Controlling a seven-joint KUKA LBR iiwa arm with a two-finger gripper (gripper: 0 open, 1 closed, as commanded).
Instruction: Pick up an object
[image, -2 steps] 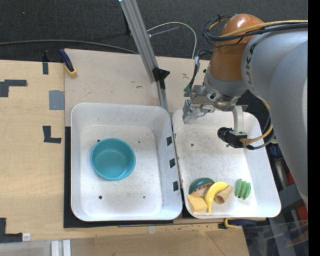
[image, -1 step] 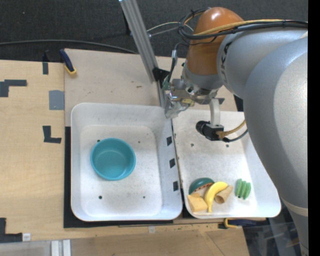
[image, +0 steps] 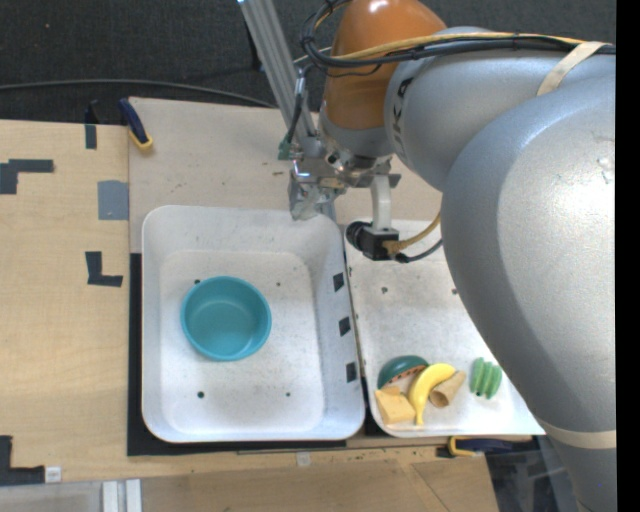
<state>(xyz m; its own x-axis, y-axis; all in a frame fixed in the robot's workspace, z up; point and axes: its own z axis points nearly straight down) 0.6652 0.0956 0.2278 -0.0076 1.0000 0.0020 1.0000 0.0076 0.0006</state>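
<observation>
The grey arm (image: 520, 200) comes in from the right and fills much of that side, its orange band (image: 375, 45) sitting high in the view above the wrist. The gripper (image: 312, 203) hangs at the far rim of the left bin (image: 160, 300), over the top right corner of that bin; whether its jaws are wide or narrow cannot be told from this angle, and nothing is seen between them.

A teal bowl (image: 226, 318) sits upright in the left bin, a little left of the bin's middle, well apart from the gripper.

The right bin (image: 400, 300) lies beside the left one, partly hidden under the arm. In its near corner a small cluster of objects lies close together: a yellow banana (image: 432, 388), a dark green and red rounded item (image: 402, 369) just behind it, a pale yellow block (image: 395, 406) touching the banana's left side, and a bright green ridged item (image: 485, 379) just to the right, near the arm's edge.

Both bins rest on the pale surface (image: 60, 300), which carries a few dark tape marks (image: 100, 268) on the left
</observation>
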